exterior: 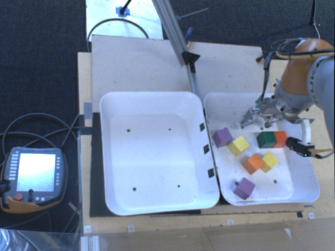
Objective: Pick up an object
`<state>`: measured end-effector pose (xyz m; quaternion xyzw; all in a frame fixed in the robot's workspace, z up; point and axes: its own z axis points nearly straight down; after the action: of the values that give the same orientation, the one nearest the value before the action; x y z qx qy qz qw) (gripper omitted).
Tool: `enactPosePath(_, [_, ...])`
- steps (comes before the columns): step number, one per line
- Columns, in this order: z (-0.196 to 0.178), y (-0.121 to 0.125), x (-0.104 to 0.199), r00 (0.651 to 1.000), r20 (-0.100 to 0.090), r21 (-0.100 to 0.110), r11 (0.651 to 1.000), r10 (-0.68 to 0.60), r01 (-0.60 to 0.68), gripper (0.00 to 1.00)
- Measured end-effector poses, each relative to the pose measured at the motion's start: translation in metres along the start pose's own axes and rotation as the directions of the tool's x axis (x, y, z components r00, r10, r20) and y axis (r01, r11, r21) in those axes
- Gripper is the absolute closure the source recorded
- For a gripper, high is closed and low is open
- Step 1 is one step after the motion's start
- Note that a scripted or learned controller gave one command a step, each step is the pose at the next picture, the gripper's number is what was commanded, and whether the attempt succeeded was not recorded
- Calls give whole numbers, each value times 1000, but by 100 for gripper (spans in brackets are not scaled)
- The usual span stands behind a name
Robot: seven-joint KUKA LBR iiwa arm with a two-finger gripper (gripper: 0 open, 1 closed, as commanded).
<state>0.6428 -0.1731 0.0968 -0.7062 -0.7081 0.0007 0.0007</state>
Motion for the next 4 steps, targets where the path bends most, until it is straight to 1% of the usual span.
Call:
enactPosePath(1, [-15,2,0,1000,2,-8,1000,-2,2,100])
enactPosePath(3, [-117,23,-4,1000,3,-10,1000,-2,2,100])
enactPosePath(4, [-142,24,-4,1000,2,-8,1000,-2,2,100])
